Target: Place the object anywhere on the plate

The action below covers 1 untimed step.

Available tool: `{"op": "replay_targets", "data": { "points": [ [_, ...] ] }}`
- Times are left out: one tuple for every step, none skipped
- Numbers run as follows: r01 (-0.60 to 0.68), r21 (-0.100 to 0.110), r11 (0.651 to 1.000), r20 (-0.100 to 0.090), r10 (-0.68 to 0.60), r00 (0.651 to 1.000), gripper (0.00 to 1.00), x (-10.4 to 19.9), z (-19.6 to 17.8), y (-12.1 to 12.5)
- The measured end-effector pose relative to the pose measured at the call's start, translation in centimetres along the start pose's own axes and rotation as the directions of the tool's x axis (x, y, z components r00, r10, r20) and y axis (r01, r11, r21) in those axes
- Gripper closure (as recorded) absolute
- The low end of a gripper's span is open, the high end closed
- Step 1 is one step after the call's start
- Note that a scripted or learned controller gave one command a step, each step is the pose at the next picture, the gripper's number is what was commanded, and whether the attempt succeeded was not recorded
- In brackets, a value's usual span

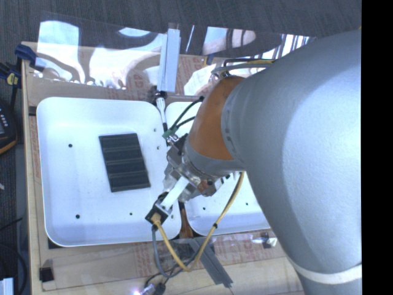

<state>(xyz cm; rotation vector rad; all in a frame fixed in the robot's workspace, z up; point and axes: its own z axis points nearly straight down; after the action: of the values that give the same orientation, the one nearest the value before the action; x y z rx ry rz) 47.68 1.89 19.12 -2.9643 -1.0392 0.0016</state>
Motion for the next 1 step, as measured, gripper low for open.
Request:
{"op": "replay_targets", "data": {
  "points": [
    [-0.083,0.005,0.997,0.007,0.083,0.997,1.00,8.47,6.69,-5.29]
  ]
}}
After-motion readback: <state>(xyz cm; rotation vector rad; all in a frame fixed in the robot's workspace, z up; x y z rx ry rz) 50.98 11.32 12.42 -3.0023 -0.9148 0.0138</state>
